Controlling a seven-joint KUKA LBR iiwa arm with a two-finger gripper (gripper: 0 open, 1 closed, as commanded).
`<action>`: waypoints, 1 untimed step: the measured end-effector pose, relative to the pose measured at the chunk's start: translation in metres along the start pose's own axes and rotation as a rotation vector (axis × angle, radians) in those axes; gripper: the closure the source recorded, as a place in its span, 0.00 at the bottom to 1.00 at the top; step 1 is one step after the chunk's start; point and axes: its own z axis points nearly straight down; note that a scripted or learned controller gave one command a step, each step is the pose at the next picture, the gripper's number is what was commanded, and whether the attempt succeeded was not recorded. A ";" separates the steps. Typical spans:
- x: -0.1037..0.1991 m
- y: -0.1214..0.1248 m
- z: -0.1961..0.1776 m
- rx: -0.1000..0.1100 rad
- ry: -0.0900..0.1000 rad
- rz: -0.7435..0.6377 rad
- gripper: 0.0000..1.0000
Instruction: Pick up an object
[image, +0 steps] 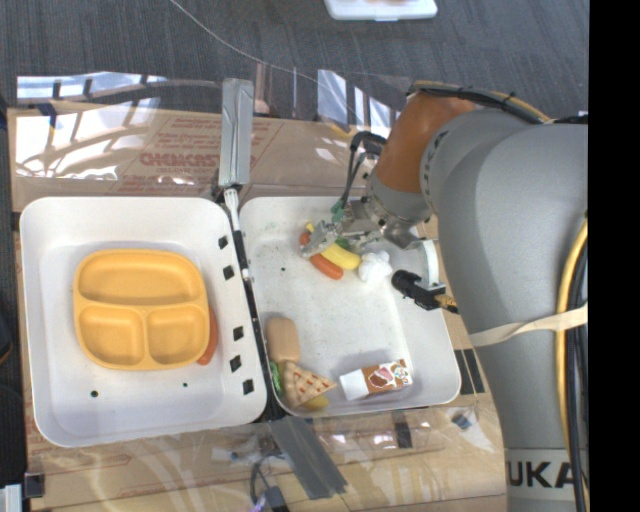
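The worktop (150, 150) is covered in brown printed cardboard and carries two shallow white bins with rounded corners, set side by side. The left bin (40, 300) holds a smooth yellow tray (140, 310) with three moulded compartments, and a slim orange-red sausage (208, 340) lies against the tray's right edge. The grey arm (500, 200), matte and tubular with an orange band (425, 140) above the wrist, fills the right of the frame and reaches down to the upper middle of the right bin (340, 320). Its metal hand (335, 232) sits low over a small cluster of toys there. Whether it is apart or together cannot be told, and nothing can be seen gripped in it. Just below the hand lies a short rounded yellow piece (345, 257), with a glossy red piece (325, 266) touching its lower left side. A soft-looking white lump (375, 265) is just to their right, and a small orange bit (305, 238) is at the hand's left. Well apart from these, in the bin's lower part, there is a tan rounded roll (282, 338) near the left wall. Below it is a waffle-patterned wedge (308, 382), then a plain white block (353, 384) touching a small printed box (388, 376). The bin floor between the two groups is speckled with dark marks.
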 end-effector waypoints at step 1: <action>0.004 0.002 -0.011 0.000 0.001 -0.011 1.00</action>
